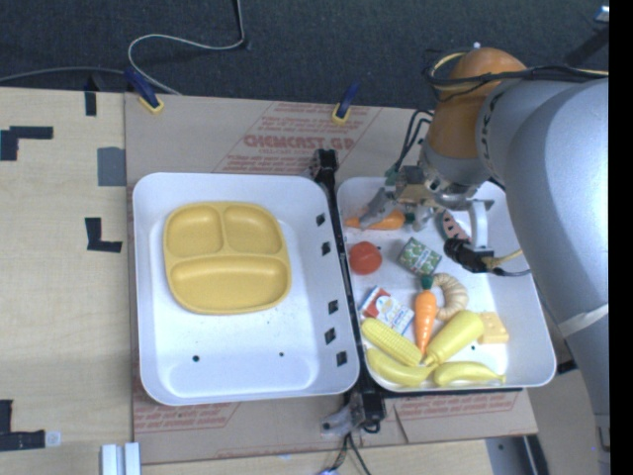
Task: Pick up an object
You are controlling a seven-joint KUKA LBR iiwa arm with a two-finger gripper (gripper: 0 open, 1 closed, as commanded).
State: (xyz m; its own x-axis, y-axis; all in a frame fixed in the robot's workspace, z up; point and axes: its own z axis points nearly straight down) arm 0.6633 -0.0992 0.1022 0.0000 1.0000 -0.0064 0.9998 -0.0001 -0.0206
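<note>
Bins sat side by side on your bench: the left bin point(158, 364) held a yellow divided plate point(226, 256), and the right bin point(539, 359) held the toy food you could have picked from. You had the arm point(554, 176) reaching in from the right, its orange band point(465, 107) above the wrist, with the gripper point(396, 201) low over the far end of the right bin. Just beside it, at the fingers' level, lay a small orange piece point(388, 223); whether the jaws were closed on it or merely near it, I could not tell you, as the metal parts hid the gap.

Toward the middle of that bin you had a red tomato point(365, 257) by the inner wall and a green packet point(419, 257) close to its right. Nearer the front lay a red-and-white carton point(386, 310), a carrot point(424, 320) pointing toward the front, a tan ring-shaped piece point(455, 290) partly behind it, a corn cob point(394, 341), a yellow pepper-like piece point(456, 335), a yellow cheese wedge point(494, 329) and a banana point(467, 373), all crowded together and touching.
</note>
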